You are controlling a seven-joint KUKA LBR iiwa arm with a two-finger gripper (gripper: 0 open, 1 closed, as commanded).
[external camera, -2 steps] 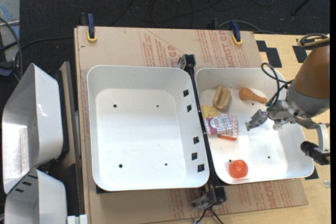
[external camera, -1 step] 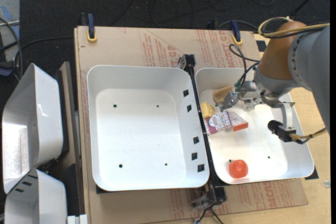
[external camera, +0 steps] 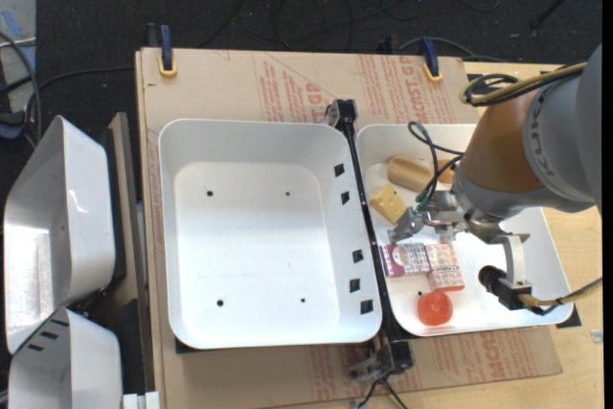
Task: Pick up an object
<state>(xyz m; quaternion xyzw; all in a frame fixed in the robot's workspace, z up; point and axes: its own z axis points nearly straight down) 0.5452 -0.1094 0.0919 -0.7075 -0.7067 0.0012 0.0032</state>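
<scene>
Approach step, by the look of it: KUKA arm (external camera: 536, 148) reaching in from the right over the right bin (external camera: 556, 254), gripper (external camera: 421, 217) low above the clutter near the bins' shared wall. Cannot tell how the hand stands, nothing visibly pinched. Candidate objects all in the right bin: yellow block (external camera: 387, 203) just left of the gripper, tan cylinder (external camera: 408, 171) beyond it toward the far wall, patterned pink-and-white packet (external camera: 421, 259) just below, red round object (external camera: 435, 306) near the front rim. Next move, judged from this: settle on one piece, descend square over it, close, lift straight. Tight room on the left, with the black divider (external camera: 359, 206) close to the block and packet; pieces crowded together, so risk of nudging a neighbour. Left bin (external camera: 182, 206) wide and bare
</scene>
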